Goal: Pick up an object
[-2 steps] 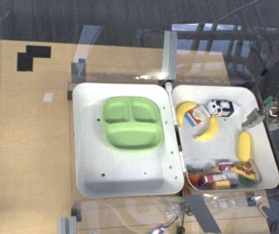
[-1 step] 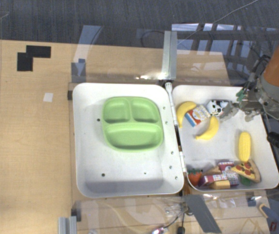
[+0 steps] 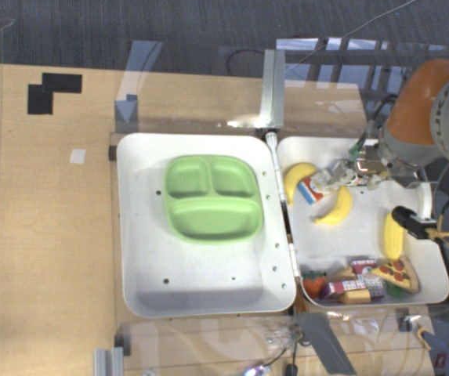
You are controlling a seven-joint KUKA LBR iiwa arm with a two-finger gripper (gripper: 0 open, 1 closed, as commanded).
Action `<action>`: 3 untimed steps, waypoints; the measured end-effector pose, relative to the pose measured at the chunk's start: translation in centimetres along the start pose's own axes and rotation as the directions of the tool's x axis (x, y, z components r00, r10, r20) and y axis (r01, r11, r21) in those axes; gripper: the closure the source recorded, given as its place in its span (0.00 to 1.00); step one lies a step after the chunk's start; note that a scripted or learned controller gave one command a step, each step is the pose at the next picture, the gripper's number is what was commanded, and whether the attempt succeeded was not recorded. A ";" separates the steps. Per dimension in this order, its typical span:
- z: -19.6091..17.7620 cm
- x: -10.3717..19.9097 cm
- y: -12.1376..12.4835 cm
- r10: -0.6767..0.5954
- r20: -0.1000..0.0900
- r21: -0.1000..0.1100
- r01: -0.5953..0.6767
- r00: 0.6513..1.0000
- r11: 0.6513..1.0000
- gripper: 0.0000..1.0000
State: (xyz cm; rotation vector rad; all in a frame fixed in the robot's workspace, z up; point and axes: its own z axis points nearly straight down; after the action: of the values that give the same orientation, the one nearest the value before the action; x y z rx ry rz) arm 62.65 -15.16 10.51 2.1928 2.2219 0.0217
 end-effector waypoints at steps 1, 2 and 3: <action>-2.0 -2.4 -4.2 -0.015 -0.004 0.019 0.015 1.000 1.000 0.00; 0.9 -5.4 0.0 -0.234 -0.004 0.011 0.234 0.972 0.972 0.00; 1.6 3.6 1.4 0.307 0.015 0.044 -0.308 0.952 0.950 0.00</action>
State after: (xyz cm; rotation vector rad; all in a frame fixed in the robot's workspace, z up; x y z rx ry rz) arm 64.04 -11.56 8.96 2.5356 1.8707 -0.0335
